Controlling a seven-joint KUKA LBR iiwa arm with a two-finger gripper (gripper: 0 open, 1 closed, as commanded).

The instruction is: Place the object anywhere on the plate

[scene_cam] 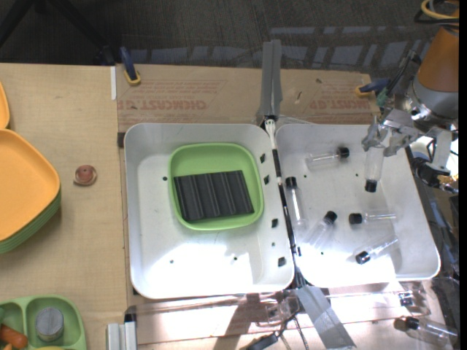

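The jaws hang over the right bin's (408, 268) far right corner. Just below them a clear vial (372, 172) hangs upright; more vials (365, 228) lie scattered beyond, toward the near wall. Well to their left, past the divider (281, 188), the green plate (215, 187) carries a dark ridged slab (213, 195); open white floor surrounds it.

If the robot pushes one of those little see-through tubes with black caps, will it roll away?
Probably. The tubes in the right bin look round and lie flat on their sides, so a nudge would likely roll one. They look clear and smooth, so perhaps slippery. They seem small and thin, so likely light.
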